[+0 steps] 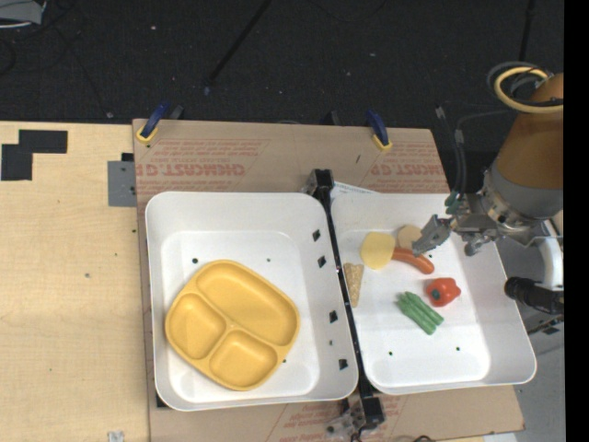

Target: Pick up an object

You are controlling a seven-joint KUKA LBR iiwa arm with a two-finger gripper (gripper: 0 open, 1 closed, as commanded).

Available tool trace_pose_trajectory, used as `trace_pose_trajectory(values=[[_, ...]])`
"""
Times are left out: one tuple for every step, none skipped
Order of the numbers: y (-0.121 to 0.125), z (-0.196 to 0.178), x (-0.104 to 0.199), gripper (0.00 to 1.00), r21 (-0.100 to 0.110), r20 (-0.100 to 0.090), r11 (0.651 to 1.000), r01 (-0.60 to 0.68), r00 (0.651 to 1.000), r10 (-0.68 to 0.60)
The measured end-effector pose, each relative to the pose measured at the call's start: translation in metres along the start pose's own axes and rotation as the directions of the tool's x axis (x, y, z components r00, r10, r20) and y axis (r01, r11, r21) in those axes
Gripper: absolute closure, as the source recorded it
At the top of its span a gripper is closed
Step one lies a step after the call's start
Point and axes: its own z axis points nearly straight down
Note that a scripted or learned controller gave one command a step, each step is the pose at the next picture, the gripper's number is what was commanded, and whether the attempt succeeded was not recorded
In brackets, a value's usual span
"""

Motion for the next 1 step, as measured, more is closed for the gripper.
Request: trace_pose_trajectory(values=[[-0.0014, -0.0222, -0.0385, 0.00, -0.002, 0.001, 0.999, -0.035, 0.999, 0.035]])
